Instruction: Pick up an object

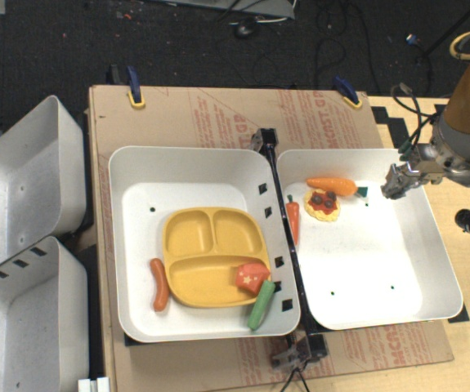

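Arm at far right, above the right bin's upper right rim; nothing picked up yet

Left bin (128, 219): sausage (160, 285) on the floor just left of the yellow tray (210, 251); strawberry (252, 277) in the tray's lower right compartment; green pickle (261, 305) leaning off the tray's lower right corner. Right bin (398, 300): red chilli (293, 221) along the left wall by the divider, small tart (324, 206) just beside it, carrot (332, 186) touching the tart's top edge. Gripper (396, 183) near the carrot's right end, apart from it; I cannot tell whether it stands open or closed, too small and dark. Judgement: carrot is the nearest target; best to come down across its narrow width, clear of the tart. Printing on the cardboard under the bins is red, too faint to read reliably
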`<action>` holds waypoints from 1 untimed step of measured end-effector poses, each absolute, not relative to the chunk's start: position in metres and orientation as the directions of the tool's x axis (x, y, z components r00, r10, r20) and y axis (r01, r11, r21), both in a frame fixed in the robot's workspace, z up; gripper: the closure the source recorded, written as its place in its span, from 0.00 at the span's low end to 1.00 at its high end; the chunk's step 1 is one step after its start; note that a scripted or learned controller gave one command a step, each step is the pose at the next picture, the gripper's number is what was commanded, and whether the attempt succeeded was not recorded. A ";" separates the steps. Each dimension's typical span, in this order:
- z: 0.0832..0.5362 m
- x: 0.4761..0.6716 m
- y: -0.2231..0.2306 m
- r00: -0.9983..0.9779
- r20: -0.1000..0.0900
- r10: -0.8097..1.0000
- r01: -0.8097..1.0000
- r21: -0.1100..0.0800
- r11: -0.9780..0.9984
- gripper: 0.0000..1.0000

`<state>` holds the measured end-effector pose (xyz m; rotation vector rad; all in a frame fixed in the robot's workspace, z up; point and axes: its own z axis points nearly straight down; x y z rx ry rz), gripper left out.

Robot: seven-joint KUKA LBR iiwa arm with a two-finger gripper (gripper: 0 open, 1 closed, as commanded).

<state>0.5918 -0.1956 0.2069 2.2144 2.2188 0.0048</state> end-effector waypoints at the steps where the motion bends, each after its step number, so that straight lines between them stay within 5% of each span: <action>1: 0.211 0.574 -0.134 -0.008 0.003 1.000 1.000 -0.001 0.008 1.00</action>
